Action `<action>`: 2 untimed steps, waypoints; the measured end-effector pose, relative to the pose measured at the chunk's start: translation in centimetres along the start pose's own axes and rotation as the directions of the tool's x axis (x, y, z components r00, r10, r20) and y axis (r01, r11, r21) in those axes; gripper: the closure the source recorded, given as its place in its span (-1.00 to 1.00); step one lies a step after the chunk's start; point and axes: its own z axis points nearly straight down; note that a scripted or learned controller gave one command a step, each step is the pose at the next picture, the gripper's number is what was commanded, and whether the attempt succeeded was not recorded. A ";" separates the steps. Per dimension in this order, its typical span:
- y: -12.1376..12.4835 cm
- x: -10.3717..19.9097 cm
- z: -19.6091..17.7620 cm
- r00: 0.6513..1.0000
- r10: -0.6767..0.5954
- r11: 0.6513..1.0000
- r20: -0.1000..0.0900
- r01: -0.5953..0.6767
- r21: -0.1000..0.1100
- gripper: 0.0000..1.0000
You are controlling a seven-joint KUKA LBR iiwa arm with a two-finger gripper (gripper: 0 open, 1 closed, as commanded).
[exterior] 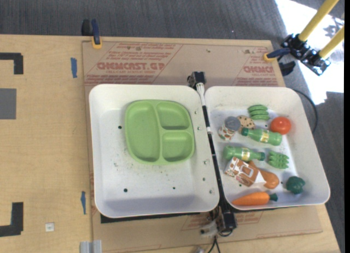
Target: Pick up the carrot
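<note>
The carrot [252, 198] is orange with a small green top at its right end. It lies on its side along the near edge of the right bin [309, 131], just below a brown-and-white patterned box [242, 171].
The right bin also holds two green bottles [244, 153], a red tomato [280, 125], green ridged pieces [258, 111], a dark green broccoli [295, 184] and small round items. The left bin [104, 153] bears a green divided plate [159, 131]. A yellow stand [322, 13] rises at the top right.
</note>
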 end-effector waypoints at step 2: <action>-0.1 -1.3 -2.3 0.989 -0.146 0.989 0.000 0.146 -0.001 -1.00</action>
